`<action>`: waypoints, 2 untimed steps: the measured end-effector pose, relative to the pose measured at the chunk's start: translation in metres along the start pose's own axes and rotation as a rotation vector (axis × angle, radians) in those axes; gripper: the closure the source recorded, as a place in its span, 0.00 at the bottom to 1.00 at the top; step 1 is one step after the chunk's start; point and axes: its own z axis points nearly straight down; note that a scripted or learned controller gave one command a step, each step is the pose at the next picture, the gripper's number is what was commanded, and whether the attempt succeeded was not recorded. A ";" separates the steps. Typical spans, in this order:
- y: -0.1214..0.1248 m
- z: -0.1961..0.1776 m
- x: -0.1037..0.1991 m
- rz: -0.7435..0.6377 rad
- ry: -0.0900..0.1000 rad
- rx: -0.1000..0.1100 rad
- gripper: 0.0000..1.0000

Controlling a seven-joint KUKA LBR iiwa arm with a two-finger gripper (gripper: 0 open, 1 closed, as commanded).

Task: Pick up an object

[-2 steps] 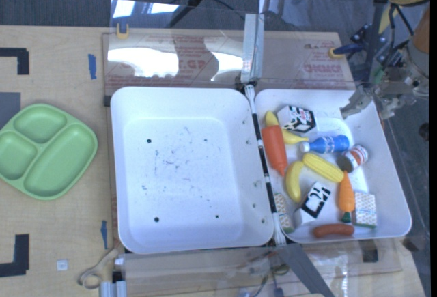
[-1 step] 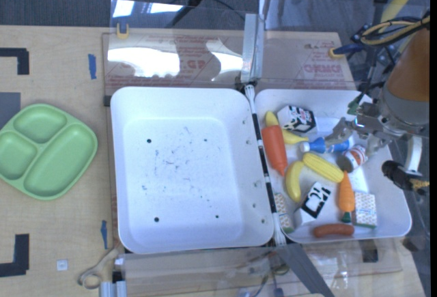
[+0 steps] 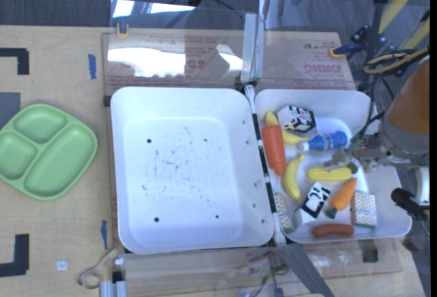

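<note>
Claw point(image 3: 349, 160): low in the right bin point(image 3: 390, 220), above a yellow banana point(image 3: 329, 173); grip state cannot be told.
Arm point(image 3: 410, 118): enters from the right.
Right bin contents: orange carrot point(image 3: 274, 147), second banana point(image 3: 292, 178), blue bottle point(image 3: 326, 142), red sausage point(image 3: 332, 229), crowded together.
Left bin point(image 3: 181, 166): white, speckled.
Bench point(image 3: 54, 57): green divided plate point(image 3: 45, 149) at left.

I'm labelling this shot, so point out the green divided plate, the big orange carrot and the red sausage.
green divided plate point(image 3: 45, 151), camera view, on its large lower compartment
big orange carrot point(image 3: 274, 148), camera view, mid-body
red sausage point(image 3: 332, 229), camera view, its middle
</note>
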 end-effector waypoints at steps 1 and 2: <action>-0.036 0.027 -0.008 -0.197 0.002 0.008 0.00; -0.035 0.019 -0.007 -0.197 0.005 0.008 1.00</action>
